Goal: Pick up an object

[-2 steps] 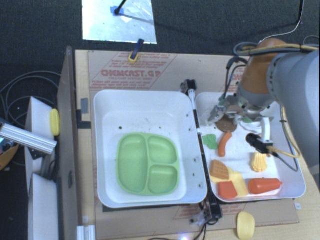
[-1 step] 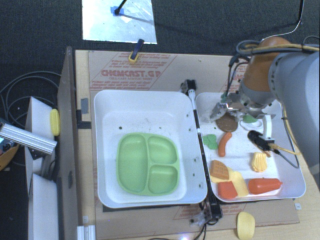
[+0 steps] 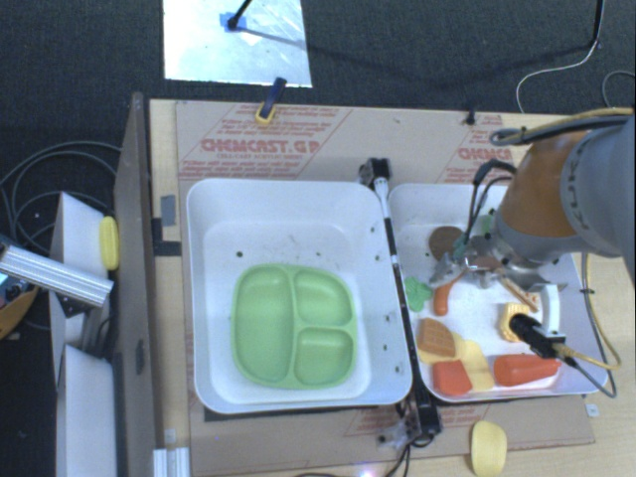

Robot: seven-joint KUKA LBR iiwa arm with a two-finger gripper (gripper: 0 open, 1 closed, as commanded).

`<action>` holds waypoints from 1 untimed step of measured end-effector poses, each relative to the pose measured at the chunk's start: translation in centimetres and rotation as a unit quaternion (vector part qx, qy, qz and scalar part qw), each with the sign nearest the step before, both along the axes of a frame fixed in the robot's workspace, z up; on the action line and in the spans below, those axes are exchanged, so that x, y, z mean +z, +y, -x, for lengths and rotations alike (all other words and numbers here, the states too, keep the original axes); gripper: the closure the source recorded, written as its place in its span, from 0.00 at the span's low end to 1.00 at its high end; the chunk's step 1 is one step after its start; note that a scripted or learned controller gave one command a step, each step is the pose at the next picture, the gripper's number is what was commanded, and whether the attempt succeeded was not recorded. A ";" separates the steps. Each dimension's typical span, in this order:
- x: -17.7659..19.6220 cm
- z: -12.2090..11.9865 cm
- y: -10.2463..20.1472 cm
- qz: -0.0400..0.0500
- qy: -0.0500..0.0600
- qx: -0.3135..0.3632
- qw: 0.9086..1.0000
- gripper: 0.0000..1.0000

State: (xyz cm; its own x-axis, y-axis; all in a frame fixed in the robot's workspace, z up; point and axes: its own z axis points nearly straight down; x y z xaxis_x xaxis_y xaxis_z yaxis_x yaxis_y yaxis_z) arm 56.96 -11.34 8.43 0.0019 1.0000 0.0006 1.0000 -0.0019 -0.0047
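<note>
My tool (image 3: 459, 266) hangs low in the right bin (image 3: 417, 202) beside a small orange piece (image 3: 440, 299), positioned to grasp; its opening I cannot tell

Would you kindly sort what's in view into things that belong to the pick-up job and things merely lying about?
For the job:
gripper, low in the right bin
orange carrot piece
tan waffle piece
red block
orange-red piece

Lying about:
green divided plate in the left bin
yellow object on the bench, outside the bins
</note>
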 end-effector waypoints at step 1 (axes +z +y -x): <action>0.1 -3.9 1.3 0.000 -0.005 0.004 1.000 0.00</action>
State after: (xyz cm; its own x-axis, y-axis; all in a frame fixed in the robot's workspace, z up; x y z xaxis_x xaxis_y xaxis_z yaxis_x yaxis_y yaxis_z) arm 60.85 -10.00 8.51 -0.0054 1.0000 -0.0004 1.0000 0.0054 0.0052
